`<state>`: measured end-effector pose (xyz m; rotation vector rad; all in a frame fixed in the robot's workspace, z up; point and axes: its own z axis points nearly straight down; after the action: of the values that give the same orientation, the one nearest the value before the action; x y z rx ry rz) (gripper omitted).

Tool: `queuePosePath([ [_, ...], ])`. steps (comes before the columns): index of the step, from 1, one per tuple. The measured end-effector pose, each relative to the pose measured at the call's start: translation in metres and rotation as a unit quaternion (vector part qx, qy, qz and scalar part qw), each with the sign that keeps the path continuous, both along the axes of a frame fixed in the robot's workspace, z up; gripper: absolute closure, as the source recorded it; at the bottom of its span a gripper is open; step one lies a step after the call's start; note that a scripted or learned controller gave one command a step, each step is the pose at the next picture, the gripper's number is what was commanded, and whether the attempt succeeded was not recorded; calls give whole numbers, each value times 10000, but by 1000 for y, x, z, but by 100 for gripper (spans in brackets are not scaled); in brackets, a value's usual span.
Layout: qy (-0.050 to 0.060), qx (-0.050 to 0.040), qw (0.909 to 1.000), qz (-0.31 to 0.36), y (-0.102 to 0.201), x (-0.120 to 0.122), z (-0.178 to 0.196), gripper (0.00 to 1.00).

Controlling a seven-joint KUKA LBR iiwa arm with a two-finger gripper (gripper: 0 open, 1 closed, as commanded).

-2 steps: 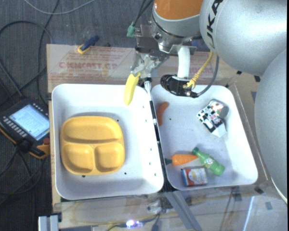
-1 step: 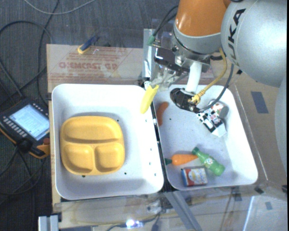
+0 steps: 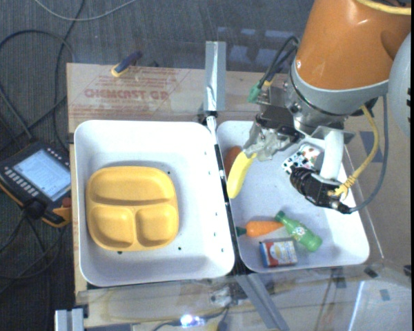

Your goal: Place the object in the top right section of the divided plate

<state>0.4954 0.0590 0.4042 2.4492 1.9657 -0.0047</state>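
**In the right bin: pincer over the banana**

In the right bin (image 3: pixel 359 243), at its upper left, the pincer (image 3: pixel 261 145) is hanging over the top end of a yellow banana (image 3: pixel 237 174). Its pale fingers are sitting right at that end, but whether they are released or clenched cannot be told, nor whether the banana is between them. The banana is lying at a slant along the bin's left wall, its lower end pointing toward the front, with a reddish-brown item (image 3: pixel 229 157) just beside it, partly hidden.

Toward the front of the same bin, an orange carrot (image 3: pixel 263 228) is lying next to a green bottle (image 3: pixel 298 231), the two nearly touching, and a small can with a printed label (image 3: pixel 279 252) is resting just below them.

In the left bin (image 3: pixel 96 254), the yellow divided plate (image 3: pixel 132 206) is sitting left of centre, one long section across the top and two smaller sections below.

Left of the tabletop (image 3: pixel 141 92), a handheld controller with a lit screen (image 3: pixel 34 178) is resting on the dark floor. The arm's orange band (image 3: pixel 352 33) is looming over the right bin's far side.
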Motion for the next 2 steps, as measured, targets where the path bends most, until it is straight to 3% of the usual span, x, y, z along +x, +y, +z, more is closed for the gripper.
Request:
queuePosePath([
  [1, 8, 6, 9967, 807, 60, 65, -64, 100],
  [2, 13, -2, 9976, 694, 87, 116, -127, 100],
])
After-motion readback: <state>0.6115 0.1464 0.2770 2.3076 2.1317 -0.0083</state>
